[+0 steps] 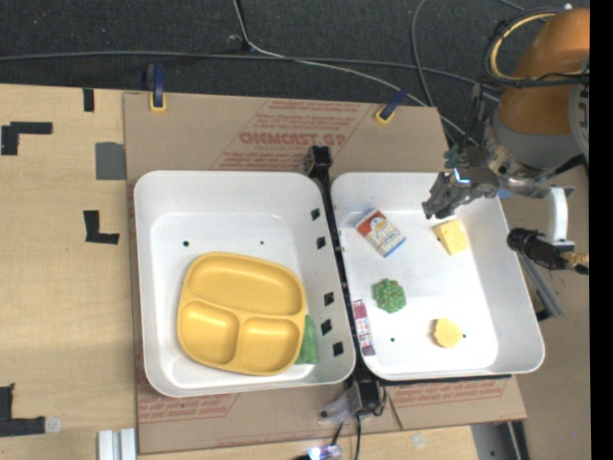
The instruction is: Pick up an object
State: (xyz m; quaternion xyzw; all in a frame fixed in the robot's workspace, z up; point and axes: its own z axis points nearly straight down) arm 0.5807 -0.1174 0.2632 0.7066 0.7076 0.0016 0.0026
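Your gripper (442, 202) hangs over the upper right part of the right bin (512, 300). It reads as a dark cluster from above, and you cannot tell whether its tips are apart or together. Nothing is visibly held between them.

Just below and to the right of the gripper lies a yellow block (451, 237), tilted on the bin floor. It is very near the gripper, but you cannot tell whether they touch. To the gripper's left, well apart from it, sits a small carton (380, 232) in white, red and blue, lying at an angle. Below the carton is a green bumpy piece (389, 295). Lower right of that piece, you have a round yellow piece (446, 333) near the front of the bin. A thin pink-and-white packet (362, 326) lies against the bin's left wall, beside the divider.

Above the gripper, the grey wrist rises into the orange band (536, 108) of the arm at the right of the bench.

In the left bin (153, 209), a yellow divided tray (241, 311) with three compartments lies toward the front. A green item (308, 341) is wedged between the tray's right edge and the bin wall.

Both bins rest on a cardboard sheet (278, 132), clamped at its far edge.
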